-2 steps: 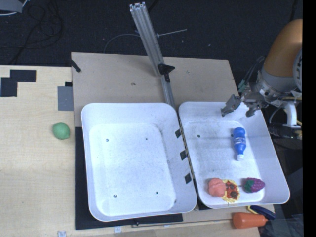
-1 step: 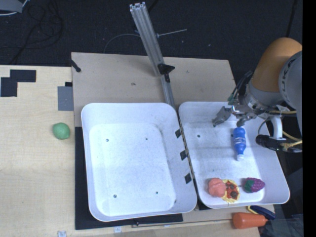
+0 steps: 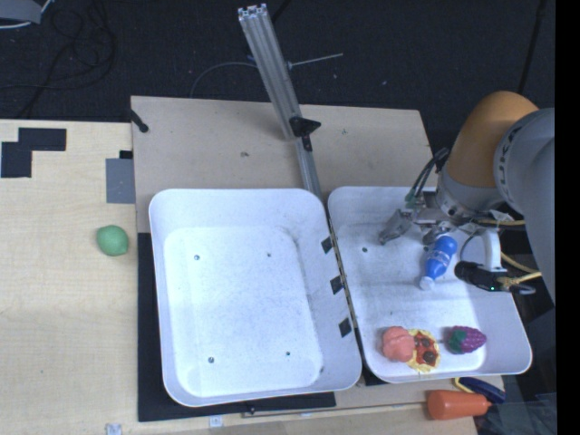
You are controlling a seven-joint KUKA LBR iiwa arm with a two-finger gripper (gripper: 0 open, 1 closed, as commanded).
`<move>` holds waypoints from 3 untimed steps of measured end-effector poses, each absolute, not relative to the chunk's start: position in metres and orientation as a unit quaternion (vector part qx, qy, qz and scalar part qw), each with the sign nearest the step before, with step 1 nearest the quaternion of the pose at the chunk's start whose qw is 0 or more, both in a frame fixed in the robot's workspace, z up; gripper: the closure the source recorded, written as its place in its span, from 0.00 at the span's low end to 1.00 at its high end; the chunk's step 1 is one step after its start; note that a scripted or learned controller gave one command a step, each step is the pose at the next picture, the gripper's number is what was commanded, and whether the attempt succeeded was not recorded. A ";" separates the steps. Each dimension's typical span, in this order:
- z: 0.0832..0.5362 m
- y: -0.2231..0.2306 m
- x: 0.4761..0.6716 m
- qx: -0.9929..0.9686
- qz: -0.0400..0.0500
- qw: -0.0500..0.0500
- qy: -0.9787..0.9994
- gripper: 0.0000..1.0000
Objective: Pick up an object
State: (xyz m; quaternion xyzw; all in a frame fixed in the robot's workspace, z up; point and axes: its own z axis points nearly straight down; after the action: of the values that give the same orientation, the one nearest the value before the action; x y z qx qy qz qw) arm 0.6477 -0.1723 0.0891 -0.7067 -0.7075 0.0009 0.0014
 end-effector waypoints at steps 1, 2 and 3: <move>0.101 -0.173 0.649 -0.707 0.000 0.000 -0.707 1.00; 0.145 -0.178 0.651 -0.707 -0.001 -0.001 -0.707 1.00; 0.190 -0.172 0.649 -0.707 -0.001 -0.002 -0.707 1.00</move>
State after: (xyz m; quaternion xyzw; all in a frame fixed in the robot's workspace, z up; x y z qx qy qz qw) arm 0.6491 -0.1723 0.1900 -0.7070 -0.7072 -0.0011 -0.0016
